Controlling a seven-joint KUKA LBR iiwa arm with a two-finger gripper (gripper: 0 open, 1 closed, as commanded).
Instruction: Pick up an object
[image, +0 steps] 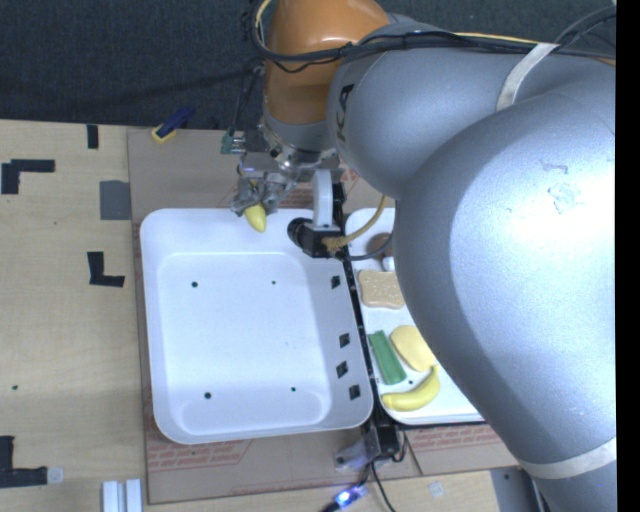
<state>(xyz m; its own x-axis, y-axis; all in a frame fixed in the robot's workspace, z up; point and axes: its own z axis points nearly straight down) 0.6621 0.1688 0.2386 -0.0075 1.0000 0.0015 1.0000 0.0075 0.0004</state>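
End effector (256, 200) sits over the far rim of the left bin (170, 300), fingers pointing down, a small yellow object (257, 217) clamped between the tips. Yellow piece hangs just above the bin's top edge, near the far middle of that bin, tilted a bit. Looks held, not resting on the plastic, though contact with the rim is hard to rule out from this angle.

Arm (500, 230) comes in from the right, huge grey link covering most of the right side; orange band (310, 40) right above the wrist. Black cables run over the top of the orange part and down by the wrist.

Left bin is white, shallow, a few dark dots on its floor. Black clips sit along the divider between the two bins.

Right bin (440, 410) mostly hidden under the arm. Visible in it: a tan sponge-like block (381, 289) near the divider, a green flat bar (387, 358) below that, a pale yellow oval piece (411, 347) just beside the green bar, and a banana (412, 393) at the near end, curved, touching or nearly touching the green bar's lower end.

Bench (70, 340) is light wood with black tape marks on the left. A blue and yellow item (172, 123) lies at the far edge of the bench, well apart from the bins.
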